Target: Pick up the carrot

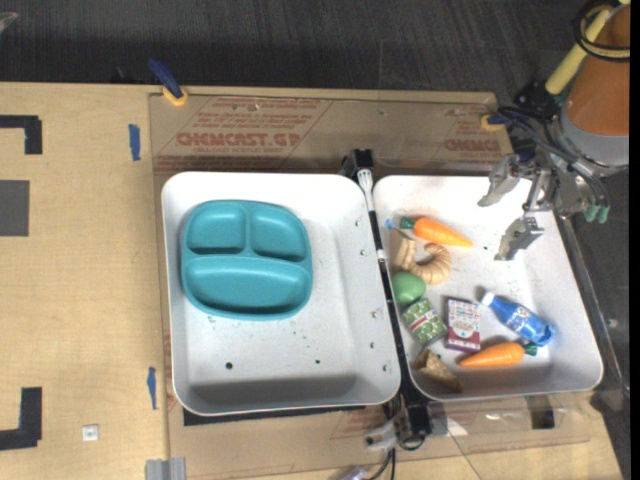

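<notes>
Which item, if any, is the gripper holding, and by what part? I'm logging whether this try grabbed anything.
Nothing is held. The gripper hangs open over the right bin, apart from both carrots.

You're looking at a robotics lab bench: a cardboard-covered bench (80, 298) with black tape markers and blue tape tabs, orange clamps (172, 90) at its far edge. Two white bins (270, 388) sit joined side by side, cables below them.

A divided plate (244, 258) lies in the left bin (330, 358). In the right bin (575, 298), one carrot (441, 232) lies near the far-left corner, another carrot (492, 355) by the near edge.
</notes>
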`<state>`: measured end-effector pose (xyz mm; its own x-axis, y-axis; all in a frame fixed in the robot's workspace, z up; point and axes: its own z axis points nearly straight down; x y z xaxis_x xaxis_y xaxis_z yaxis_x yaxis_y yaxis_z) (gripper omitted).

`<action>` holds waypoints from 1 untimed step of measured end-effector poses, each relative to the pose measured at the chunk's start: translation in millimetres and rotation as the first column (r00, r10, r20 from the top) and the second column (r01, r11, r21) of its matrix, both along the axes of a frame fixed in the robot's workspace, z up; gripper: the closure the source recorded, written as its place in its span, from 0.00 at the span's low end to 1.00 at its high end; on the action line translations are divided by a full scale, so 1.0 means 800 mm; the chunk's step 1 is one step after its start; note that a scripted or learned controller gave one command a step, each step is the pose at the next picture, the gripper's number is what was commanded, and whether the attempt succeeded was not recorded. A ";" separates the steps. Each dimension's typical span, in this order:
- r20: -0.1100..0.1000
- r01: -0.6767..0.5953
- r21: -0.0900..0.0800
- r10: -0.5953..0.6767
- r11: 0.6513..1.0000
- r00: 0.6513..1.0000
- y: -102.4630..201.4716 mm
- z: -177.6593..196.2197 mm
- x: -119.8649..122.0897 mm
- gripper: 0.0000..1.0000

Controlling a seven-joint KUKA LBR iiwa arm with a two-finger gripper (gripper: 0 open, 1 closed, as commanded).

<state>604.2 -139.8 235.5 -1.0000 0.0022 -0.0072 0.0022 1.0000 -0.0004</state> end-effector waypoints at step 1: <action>0.003 0.187 0.002 -0.187 0.982 0.982 0.058 -0.173 0.042 0.00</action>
